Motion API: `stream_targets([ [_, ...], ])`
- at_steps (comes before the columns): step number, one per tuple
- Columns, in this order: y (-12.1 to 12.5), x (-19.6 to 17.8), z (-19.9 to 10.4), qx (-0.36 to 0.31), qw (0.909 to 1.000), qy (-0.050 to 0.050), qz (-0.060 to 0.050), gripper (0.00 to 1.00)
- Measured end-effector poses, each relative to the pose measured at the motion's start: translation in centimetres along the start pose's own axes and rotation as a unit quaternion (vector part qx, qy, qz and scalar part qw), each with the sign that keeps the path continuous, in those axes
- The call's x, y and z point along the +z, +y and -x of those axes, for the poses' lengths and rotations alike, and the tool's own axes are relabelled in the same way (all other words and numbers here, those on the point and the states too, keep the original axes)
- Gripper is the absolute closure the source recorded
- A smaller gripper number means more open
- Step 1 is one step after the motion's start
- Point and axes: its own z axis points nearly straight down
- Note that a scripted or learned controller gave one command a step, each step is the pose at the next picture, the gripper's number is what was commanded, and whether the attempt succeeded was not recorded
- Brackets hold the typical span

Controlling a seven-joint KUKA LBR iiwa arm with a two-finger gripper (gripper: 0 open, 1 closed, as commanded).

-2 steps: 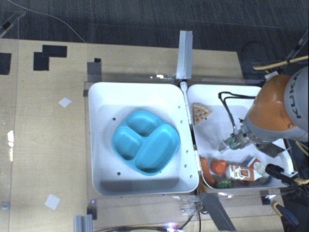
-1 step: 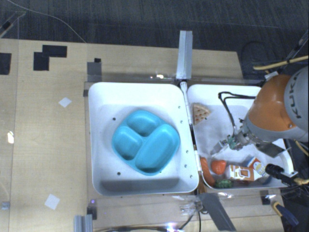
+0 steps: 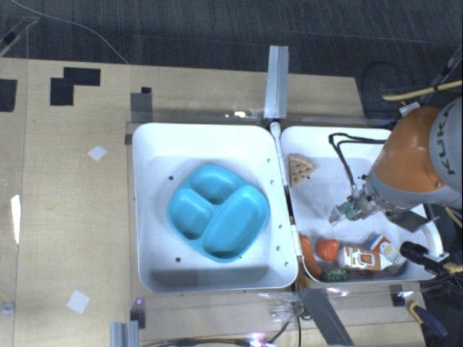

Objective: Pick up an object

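Your candidates for picking all lie in the right-hand shallow white bin (image 3: 318, 139). Along its near edge you see a cluster: a round orange-red toy fruit (image 3: 327, 249) beside a longer orange piece (image 3: 307, 250) against the left wall, a small green toy vegetable (image 3: 335, 273) just in front of them, and a small white and orange carton (image 3: 362, 259) lying flat to their right. Farther back, near the bin's left wall, a tan wedge like a slice of pizza (image 3: 300, 169) lies on its own.

The tool (image 3: 350, 210) hangs over the middle of that bin, between the wedge and the near cluster. The fruit and carton lie just toward the near edge from it; the wedge sits up and to the left. Nothing is visible between its tips, and you cannot tell from this angle how they are set.

The grey arm with its orange band (image 3: 409, 157) comes in from the right, with a black cable (image 3: 340, 150) looping across the bin's back.

The left-hand white bin (image 3: 155, 150) holds a blue plastic divided tray (image 3: 217, 212) with three compartments. Both bins rest on the pale wooden desk (image 3: 65, 215).
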Motion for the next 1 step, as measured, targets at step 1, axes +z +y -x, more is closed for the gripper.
stream_targets([
  [1, 0.00, 0.00, 0.00, 0.000, 1.0000, 0.000, 0.000, 0.00],
])
